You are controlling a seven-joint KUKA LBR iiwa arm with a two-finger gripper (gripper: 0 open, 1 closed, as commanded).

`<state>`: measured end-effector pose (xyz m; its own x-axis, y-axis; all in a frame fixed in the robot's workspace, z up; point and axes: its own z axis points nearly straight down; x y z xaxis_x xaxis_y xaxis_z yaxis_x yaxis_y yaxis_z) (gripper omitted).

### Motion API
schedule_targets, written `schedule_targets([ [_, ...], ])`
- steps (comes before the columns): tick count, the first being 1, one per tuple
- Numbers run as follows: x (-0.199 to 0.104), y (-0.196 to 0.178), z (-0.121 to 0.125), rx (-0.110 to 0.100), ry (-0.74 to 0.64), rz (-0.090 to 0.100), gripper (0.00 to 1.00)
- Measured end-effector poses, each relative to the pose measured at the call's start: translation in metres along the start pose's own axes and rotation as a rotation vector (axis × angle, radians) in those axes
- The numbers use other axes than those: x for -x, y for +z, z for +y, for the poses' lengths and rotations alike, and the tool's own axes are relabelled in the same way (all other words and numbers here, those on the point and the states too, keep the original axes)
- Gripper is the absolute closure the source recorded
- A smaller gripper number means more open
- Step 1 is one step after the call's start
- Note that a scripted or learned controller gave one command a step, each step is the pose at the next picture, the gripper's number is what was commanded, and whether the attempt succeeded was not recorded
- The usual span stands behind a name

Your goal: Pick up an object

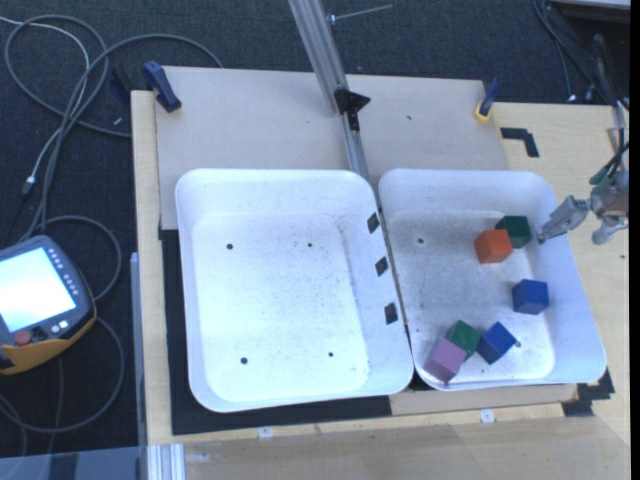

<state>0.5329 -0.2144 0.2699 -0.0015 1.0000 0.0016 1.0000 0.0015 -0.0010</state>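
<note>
Seen from above the bench, the right bin (590,308) serves as the anchor for everything in play. The gripper (580,223) hangs at that bin's far right rim, its two fingers spread apart with nothing between them, one finger (556,222) reaching in over the rim, the other lying just outside it. Inside the bin, closest to the fingers, a dark green block (515,229) sits near the upper right corner, with an orange block (492,246) touching it on the inner side. A blue block (530,296) rests alone along the right wall, lower down. Near the bin's front edge three more sit bunched together: a green block (463,335), a second blue block (496,342) just beside it, and a pink-purple block (447,358) at the lower left of the group. Left of the right bin, touching it along a shared seam, lies the left bin (200,208). Well beyond that, off the bench, a handheld control pendant (38,298) lies on dark carpet among loose cables.
</note>
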Motion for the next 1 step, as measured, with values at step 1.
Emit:
schedule_targets([
  [1, 0.0025, 0.1025, 0.0628, -0.004, -0.002, 0.001, 0.00],
])
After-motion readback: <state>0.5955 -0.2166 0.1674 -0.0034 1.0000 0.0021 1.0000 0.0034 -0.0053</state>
